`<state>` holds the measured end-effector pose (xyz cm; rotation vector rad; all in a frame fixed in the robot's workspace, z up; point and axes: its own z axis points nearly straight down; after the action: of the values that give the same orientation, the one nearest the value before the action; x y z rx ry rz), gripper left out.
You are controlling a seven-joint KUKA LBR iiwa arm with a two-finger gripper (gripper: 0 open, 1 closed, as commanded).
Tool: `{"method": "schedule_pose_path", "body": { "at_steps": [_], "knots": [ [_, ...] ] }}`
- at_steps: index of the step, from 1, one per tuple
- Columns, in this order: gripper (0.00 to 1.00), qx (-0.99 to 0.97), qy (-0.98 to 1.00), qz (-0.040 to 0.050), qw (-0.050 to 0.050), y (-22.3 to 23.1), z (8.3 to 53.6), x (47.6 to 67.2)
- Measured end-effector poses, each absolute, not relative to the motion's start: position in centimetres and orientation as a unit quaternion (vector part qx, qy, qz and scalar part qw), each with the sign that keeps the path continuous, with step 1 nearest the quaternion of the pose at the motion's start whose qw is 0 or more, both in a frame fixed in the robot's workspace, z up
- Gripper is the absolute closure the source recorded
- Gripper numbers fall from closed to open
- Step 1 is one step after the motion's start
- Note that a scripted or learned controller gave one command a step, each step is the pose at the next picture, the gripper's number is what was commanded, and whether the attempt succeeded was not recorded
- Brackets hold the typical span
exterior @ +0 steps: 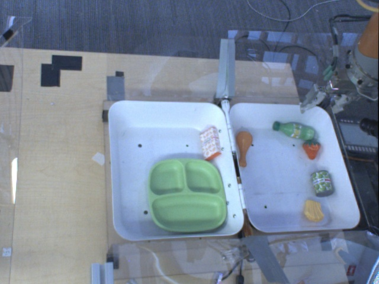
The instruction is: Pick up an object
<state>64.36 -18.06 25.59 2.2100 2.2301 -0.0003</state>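
Mostly smooth plastic: slim green bottle (294,130), cylindrical can (322,183).

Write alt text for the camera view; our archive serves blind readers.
The gripper hovers above the right bin's far corner, near a green bottle, carrot, can, yellow item and drumstick. The left bin holds a green tray and small carton.

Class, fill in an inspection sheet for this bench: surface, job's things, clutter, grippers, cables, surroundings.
Surface: wooden bench bearing left bin and right bin, side by side.
Job's things: right bin holds green bottle, carrot, drumstick, green can, yellow piece; left bin holds green divided plate, small carton.
Clutter: black tape marks on bench.
Grippers: gripper above right bin's far right corner, carrying nothing visible.
Cables: white cable on floor.
Surroundings: grey carpet.
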Motion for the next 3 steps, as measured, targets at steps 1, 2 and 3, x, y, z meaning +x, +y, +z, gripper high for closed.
{"method": "schedule_pose_path", "body": {
  "at_steps": [1, 2, 3],
  "knots": [
    [0.00, 0.712, 0.703, -0.0004, 0.000, -20.0, 10.1, 62.2],
    [0.00, 0.726, 0.688, 0.0030, 0.004, -19.9, 8.8, 55.2],
    [0.00, 0.746, 0.666, 0.0040, 0.004, -19.9, 8.7, 62.6]
  ]
}}
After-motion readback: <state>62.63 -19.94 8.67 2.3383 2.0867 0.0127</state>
